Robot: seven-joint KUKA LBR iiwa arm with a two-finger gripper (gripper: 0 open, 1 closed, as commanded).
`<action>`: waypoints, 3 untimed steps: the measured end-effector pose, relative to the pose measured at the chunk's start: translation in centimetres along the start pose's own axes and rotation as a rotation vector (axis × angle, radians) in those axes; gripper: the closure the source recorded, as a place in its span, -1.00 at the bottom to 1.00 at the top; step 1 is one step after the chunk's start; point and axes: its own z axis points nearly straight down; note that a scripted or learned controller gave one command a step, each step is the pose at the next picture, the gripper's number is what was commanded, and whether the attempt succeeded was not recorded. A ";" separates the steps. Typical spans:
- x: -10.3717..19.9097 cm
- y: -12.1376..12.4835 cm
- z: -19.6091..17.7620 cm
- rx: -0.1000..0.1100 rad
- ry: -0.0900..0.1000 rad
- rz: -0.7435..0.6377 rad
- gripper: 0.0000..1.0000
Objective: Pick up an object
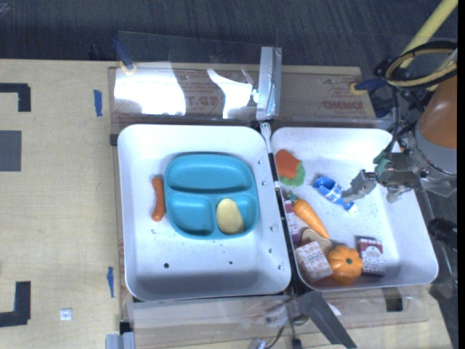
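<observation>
Grey claw (372, 182) | fingers spread | holding nothing | beside blue packet (332, 192)

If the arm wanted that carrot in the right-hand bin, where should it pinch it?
Probably across the thick upper half of the carrot, coming straight down. It lies flat and slanted, tapering toward the lower right, where it nears the small packets; the wider end has more open floor on either side for the fingers.

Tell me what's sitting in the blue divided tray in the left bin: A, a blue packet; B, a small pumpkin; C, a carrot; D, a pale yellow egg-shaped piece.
D: a pale yellow egg-shaped piece lies in the lower right compartment of the blue divided tray; the pumpkin, carrot and blue packet are all in the right bin.
</observation>
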 end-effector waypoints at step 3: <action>-4.8 8.2 16.2 -0.010 -0.001 0.169 1.00</action>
